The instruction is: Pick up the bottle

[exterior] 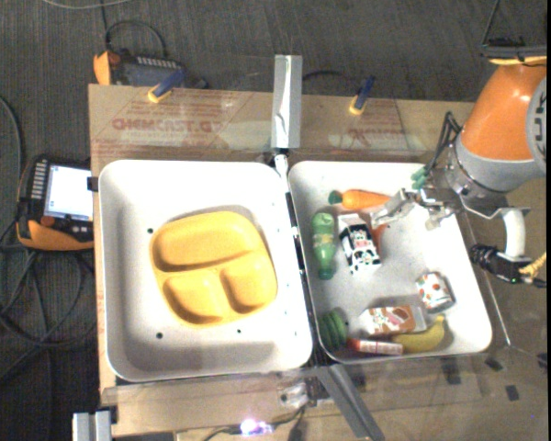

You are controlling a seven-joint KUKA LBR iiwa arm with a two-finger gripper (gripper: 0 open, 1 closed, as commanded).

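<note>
We see a yellow three-compartment plastic tray in the left white bin. The green plastic bottle lies along the right bin's left wall. The gripper hovers nearby, near a carrot; its grip we cannot tell.

Dark grey carpet floor is crossed by loose cables; the brown cardboard-covered bench top is held by blue clamps.

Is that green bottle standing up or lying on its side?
Lying down. The green bottle shows its whole length along the left wall of the right bin, cap end toward the carrot.
</note>
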